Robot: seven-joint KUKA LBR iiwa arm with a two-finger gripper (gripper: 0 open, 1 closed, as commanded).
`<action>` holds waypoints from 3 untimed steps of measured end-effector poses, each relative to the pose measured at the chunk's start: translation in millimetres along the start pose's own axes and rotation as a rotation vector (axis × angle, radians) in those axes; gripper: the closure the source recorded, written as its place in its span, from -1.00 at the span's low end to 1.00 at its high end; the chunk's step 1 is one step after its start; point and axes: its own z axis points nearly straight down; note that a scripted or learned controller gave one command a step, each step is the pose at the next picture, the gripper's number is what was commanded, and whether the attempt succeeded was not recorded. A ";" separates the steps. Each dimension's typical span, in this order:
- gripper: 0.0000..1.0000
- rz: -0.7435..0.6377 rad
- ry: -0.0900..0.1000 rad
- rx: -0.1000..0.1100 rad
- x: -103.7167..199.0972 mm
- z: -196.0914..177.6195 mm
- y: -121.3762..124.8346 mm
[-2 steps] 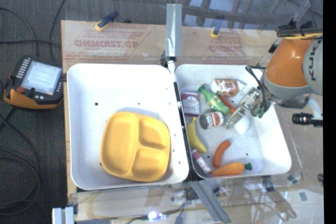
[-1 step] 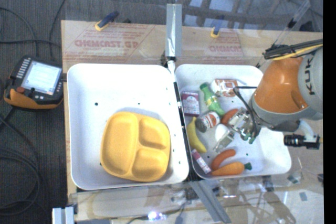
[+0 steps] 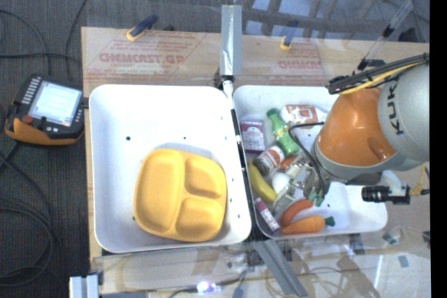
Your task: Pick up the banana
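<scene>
Banana (image 3: 262,184) lay in your right bin (image 3: 363,220) beside the carrots (image 3: 302,218); gripper (image 3: 302,183) hung just right of it (finger state: cannot tell).

Glossy plastic banana (image 3: 262,183), smooth yellow plastic tray (image 3: 181,194)

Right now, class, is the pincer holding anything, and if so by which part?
It cannot be told: the pincer sits low among the clutter beside the banana, with nothing visibly between its fingers.

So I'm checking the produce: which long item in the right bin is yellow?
The banana, by the bin's left wall; the two carrots below it are orange.
</scene>
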 end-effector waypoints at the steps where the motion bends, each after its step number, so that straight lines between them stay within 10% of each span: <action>1: -1.00 0.320 0.021 0.007 -36.9 3.6 25.2; 2: 1.00 0.321 0.015 0.001 -39.5 -4.4 27.3; 3: 1.00 0.568 0.028 0.018 -57.0 -87.6 49.6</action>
